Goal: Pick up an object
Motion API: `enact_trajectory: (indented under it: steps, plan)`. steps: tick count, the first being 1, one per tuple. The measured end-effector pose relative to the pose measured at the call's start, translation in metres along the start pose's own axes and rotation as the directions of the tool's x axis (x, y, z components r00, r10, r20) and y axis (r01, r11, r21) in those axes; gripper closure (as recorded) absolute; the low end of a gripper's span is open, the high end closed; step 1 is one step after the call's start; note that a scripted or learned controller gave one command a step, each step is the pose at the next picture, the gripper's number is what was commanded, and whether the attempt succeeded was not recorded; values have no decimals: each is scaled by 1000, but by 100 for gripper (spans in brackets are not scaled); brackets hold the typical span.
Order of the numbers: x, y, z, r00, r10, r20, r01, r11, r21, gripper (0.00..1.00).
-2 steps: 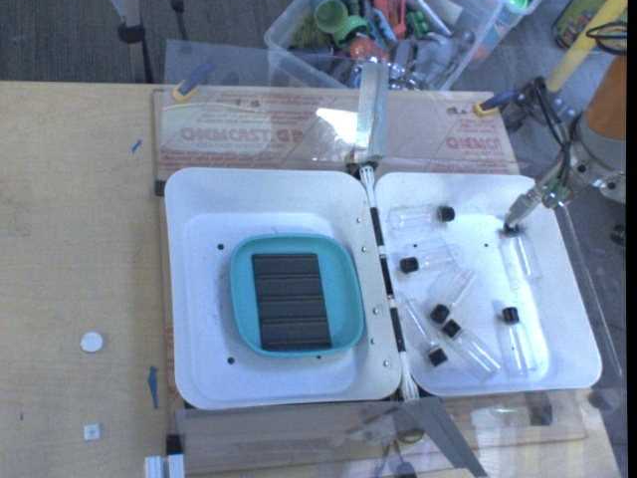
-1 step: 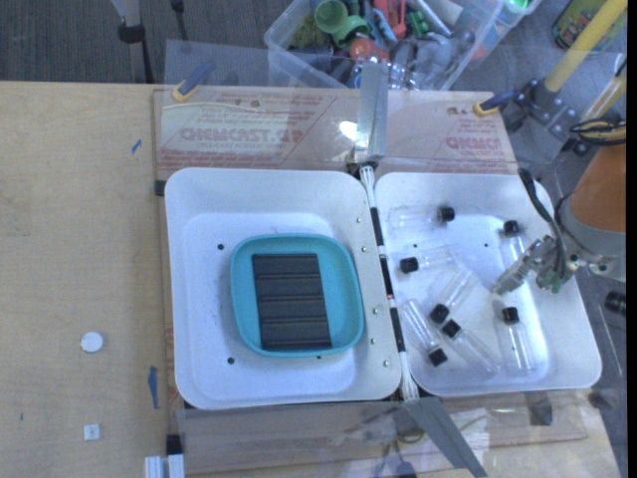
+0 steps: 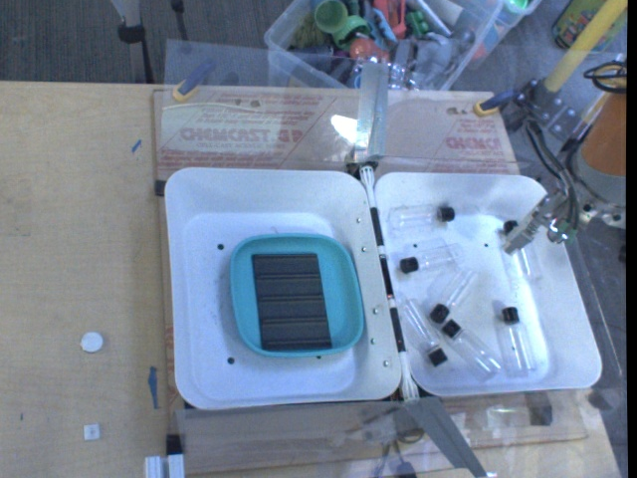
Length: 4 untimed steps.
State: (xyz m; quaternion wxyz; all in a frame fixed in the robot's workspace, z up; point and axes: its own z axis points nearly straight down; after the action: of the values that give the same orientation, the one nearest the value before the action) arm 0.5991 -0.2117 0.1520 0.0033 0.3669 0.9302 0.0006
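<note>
Several clear plastic vials with black caps lie scattered in the right white bin (image 3: 567,366). One vial (image 3: 418,215) is near the bin's back left, another (image 3: 431,259) just in front of it, and one (image 3: 516,339) lies at the front right. My gripper (image 3: 519,239) reaches in from the right over the bin's back right part. It hangs low over the bin floor, beside a small black cap (image 3: 511,227). I cannot make out whether that cap is touched or held.
The left white bin (image 3: 199,207) holds a teal tray (image 3: 244,267) with a black ridged insert (image 3: 291,302). Behind the bins are a cardboard sheet (image 3: 249,132) and a clear box of colourful toys (image 3: 388,18). A white disc (image 3: 92,343) lies on the bench to the left.
</note>
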Motion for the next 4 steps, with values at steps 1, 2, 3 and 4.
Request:
enact_trajectory:
  steps: [1,2,3,4]
  plan:
    - [13,63,-41,1000,-21,1,21,1000,-1,100]
    - [4,26,20,1000,-25,-2,25,1000,2,100]
    - [-39,20,3,986,-169,4,169,986,0,100]
    - [-36,17,-57,983,-184,3,184,983,-1,100]
